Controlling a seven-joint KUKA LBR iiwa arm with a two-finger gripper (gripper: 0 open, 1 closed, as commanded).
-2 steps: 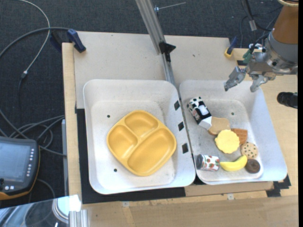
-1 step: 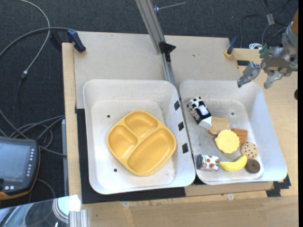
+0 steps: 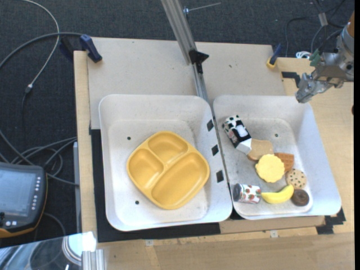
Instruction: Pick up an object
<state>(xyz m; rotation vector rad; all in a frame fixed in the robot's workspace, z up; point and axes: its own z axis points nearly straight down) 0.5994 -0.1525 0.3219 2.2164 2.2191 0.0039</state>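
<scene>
My gripper [image 3: 304, 94] hangs over the back right corner of the right bin [image 3: 320, 151], above its rim and apart from every object. Several toy foods lie in that bin: a black-and-white carton [image 3: 237, 131], a tan toast slice [image 3: 261, 148], a yellow round piece [image 3: 270, 168], a brown waffle [image 3: 287, 160], a chip cookie [image 3: 296, 178], a dark donut [image 3: 301, 198], a banana [image 3: 278, 196] and a small can [image 3: 247, 193] on its side. They are clustered from the bin's middle to its front, well below and left of the gripper.
A yellow divided plate [image 3: 168, 170] lies in the left bin [image 3: 112, 128]. A slanted metal pole [image 3: 179, 24] comes down to the gap between the bins. Blue clamps [image 3: 90, 47] sit at the bench's back corners. A pendant screen [image 3: 19, 198] lies on the floor at left.
</scene>
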